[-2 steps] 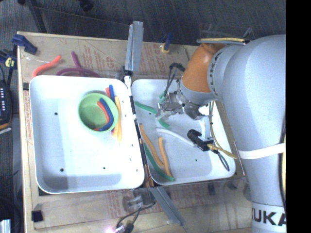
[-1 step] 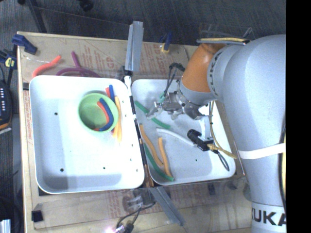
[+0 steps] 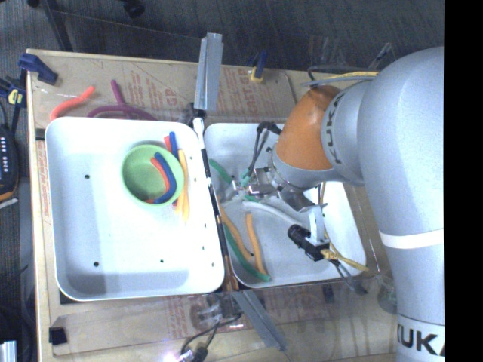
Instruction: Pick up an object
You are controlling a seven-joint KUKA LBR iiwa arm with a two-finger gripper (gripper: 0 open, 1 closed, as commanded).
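Entry, working from the near edge of the bench outward.

Near side, right bin [image 3: 351, 225]: a green strip [image 3: 255, 275] lies along the near wall. Just beyond it are two long orange sticks [image 3: 243, 241], side by side and running roughly away from the near wall. A pale curved piece [image 3: 266, 211] sits just past them. A black fitting [image 3: 303, 241] with a yellow cable [image 3: 349, 262] hangs beside my wrist, over the right part of this bin.

My gripper [image 3: 253, 184] is down inside the right bin, near its left wall, among the pale piece and a second green piece [image 3: 219, 173]. The wrist and the clutter block the tips, so I cannot tell whether it is open or closed, or whether anything is between them. Nothing is visibly lifted.

Left bin [image 3: 113, 270]: a green bowl [image 3: 149, 174] sits in the far half, well apart from my gripper. Blue, red and yellow sticks [image 3: 179, 173] rest against its right rim.

Far side: my orange band [image 3: 306, 134] is over the far right of the right bin. A grey bar [image 3: 208, 70] stands at the gap between the bins. On the bare bench past the left bin lie an orange piece [image 3: 72, 102] and a purple tube [image 3: 117, 111]. A blue clamp [image 3: 38, 68] holds the far left corner.
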